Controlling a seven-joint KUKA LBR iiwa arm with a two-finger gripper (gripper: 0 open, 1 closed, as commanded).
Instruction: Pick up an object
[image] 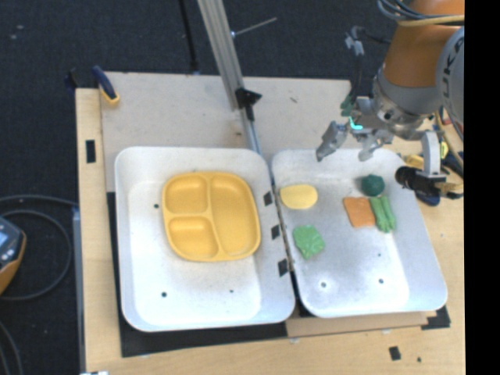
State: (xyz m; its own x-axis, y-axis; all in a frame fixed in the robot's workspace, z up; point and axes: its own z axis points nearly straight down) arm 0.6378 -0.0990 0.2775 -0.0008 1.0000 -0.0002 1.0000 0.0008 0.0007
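The gripper (349, 145) hangs over the right bin's (406, 291) twelve o'clock rim, jaws spread wide and holding nothing. Within that bin a yellow piece (298, 196) lies at ten o'clock, a light green piece (308, 241) at eight; an orange block (359, 212) touches a green stick (383, 213) at two o'clock, a dark green lump (373, 184) just above; the left bin (141, 295) bears a yellow divided tray (211, 215).

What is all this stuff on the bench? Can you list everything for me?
bins: 2, white, side by side on the bench
divided plate: 1, yellow, in the left bin
round yellow piece: 1, pale yellow, right bin, near its left wall
light green lump: 1, right bin, below the yellow piece
dark green ball: 1, right bin, upper right part
orange block: 1, right bin, below the ball
green stick: 1, beside the orange block, on its right
metal pole: 1, grey, slanting up from between the bins
arm: 1, grey and orange, at right
gripper: 1, open, above the right bin's top edge
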